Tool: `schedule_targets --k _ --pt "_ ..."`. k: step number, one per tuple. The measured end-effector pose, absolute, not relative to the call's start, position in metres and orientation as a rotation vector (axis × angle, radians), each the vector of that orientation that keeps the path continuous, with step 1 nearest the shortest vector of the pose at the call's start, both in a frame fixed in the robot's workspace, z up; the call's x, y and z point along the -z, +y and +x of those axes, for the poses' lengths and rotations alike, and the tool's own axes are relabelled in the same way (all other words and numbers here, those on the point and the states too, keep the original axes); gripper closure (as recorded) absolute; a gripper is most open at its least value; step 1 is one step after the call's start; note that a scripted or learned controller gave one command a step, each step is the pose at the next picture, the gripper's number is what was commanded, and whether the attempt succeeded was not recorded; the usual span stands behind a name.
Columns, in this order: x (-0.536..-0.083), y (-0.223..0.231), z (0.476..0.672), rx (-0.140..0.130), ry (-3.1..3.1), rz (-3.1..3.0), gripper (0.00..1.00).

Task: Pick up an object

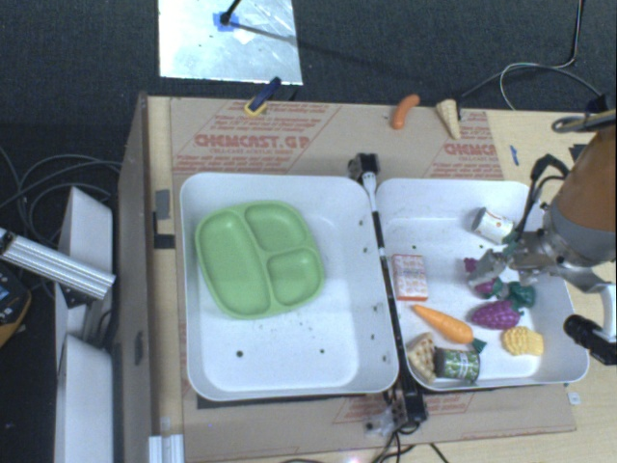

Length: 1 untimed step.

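You are looking down on two shallow white bins set side by side on a bench. The left bin [289,374] holds a green divided tray [258,258], lying flat toward its left half. The right bin [424,210] carries the loose objects: a small pink-and-white box [410,276] near the divider, an orange carrot [444,323] just below it, a cracker [420,354] touching a dark green-labelled can [456,365] at the front edge, a purple grape bunch [496,313], a yellow corn piece [522,340] just beside the grapes, and a small white cup [491,224] lying tilted toward the back. The arm enters from the right, and its gripper [494,268] sits low over the middle right of this bin, just above the grapes; you cannot tell how far the claw is spread, nor whether anything lies within it.
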<state>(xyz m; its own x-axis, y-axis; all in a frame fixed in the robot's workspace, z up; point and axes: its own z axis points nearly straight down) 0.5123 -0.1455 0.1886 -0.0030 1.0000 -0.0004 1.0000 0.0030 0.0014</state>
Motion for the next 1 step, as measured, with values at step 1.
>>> schedule_targets --k 1 --pt "-0.0844 -0.1598 0.5837 -0.002 2.224 2.217 0.00"
